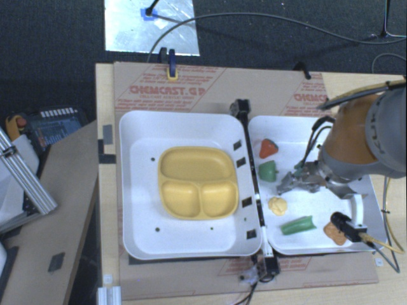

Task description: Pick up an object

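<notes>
The right bin [299, 127] holds several small toy foods. A red-orange piece [268, 148] lies near its back left, with a dark green piece [268, 170] just in front of it. A pale yellow lump [277, 204] sits lower, and a long green piece [297, 225] lies near the front wall. An orange-brown piece [334, 233] rests at the front right. My gripper [289, 182] hangs low over the bin's middle, just right of the dark green piece and above the yellow lump. Nothing shows between its fingers.
The left bin [137, 170] carries a yellow three-compartment tray [197, 182]. A black divider bar [249, 164] runs between the bins. The grey and orange arm [362, 138] covers the right bin's right side. Cables [375, 240] trail at the front right corner.
</notes>
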Available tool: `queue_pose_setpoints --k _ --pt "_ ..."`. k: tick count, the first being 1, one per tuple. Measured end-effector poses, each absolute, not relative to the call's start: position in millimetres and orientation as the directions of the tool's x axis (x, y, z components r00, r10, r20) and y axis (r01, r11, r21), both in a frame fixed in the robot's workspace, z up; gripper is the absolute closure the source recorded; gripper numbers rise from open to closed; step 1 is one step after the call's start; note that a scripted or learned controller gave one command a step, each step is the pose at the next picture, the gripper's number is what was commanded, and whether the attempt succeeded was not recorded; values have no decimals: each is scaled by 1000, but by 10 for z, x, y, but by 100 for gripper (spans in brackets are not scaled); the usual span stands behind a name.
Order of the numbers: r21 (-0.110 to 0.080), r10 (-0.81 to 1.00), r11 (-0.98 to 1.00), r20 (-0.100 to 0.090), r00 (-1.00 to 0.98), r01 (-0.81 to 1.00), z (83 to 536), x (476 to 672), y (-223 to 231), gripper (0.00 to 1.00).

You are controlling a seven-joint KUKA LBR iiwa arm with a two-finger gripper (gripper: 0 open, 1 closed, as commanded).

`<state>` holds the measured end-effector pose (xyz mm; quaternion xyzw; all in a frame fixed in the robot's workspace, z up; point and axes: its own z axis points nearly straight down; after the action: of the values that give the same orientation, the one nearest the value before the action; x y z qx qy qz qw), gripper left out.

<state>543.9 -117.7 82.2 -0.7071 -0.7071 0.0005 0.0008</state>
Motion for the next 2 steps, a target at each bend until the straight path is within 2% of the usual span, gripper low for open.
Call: queue_pose_setpoints --k 1,2 --pt "3 1000 1 -1 -1 1000 950 5454 -1181 100" --pt "6 1000 5 -1 -4 1000 1404 5510 -1128 100"
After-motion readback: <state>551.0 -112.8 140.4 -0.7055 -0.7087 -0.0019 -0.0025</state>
